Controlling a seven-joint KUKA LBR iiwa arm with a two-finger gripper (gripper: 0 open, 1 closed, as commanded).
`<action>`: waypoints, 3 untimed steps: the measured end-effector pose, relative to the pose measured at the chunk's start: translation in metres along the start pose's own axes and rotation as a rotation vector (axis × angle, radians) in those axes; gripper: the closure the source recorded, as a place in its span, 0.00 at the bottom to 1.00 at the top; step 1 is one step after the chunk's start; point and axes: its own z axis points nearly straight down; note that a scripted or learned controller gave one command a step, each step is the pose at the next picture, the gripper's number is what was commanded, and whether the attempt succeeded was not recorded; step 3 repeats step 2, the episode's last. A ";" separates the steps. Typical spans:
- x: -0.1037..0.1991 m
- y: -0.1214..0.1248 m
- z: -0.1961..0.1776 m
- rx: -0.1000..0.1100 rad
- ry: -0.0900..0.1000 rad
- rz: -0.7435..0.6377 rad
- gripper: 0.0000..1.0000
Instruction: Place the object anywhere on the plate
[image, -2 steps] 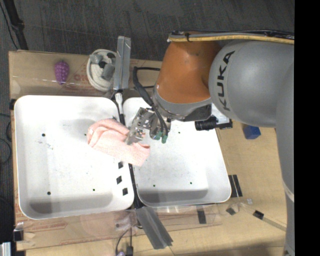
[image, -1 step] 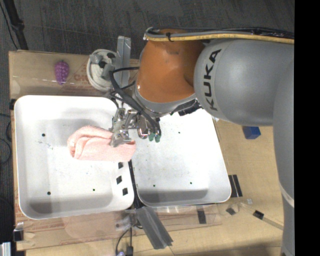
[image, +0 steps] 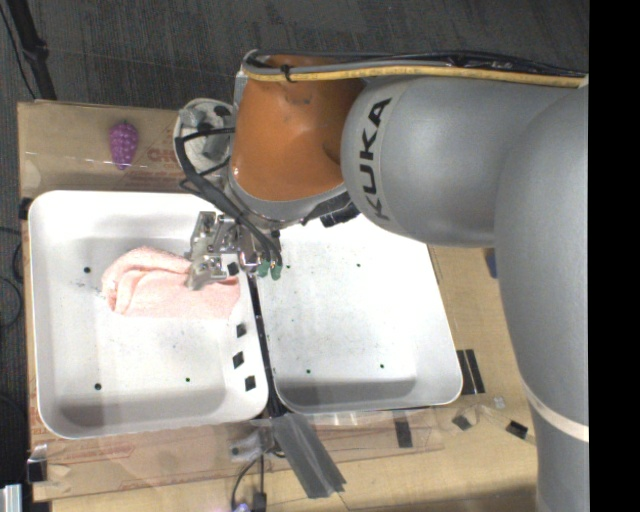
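Lying crosswise, pink cloth (image: 160, 280) touches claw (image: 205, 268).

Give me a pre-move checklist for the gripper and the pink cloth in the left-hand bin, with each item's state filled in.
1. Target located: ok. The crumpled pink cloth lies in the left white bin.
2. Gripper position: ok. The gripper sits at the cloth's right edge.
3. Cloth secured in the gripper: cannot tell; the view from above hides the contact.
4. Plate located: not ok. I see no plate in either bin.
5. Right white bin reachable: ok, it adjoins the left one.
6. Stray items: ok. The small purple object sits outside the bins, on the bench.
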 end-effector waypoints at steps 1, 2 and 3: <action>-0.010 0.051 0.002 0.000 0.000 0.000 1.00; -0.010 0.051 0.002 0.000 0.000 0.001 0.00; -0.010 0.051 0.002 0.000 0.000 0.001 0.00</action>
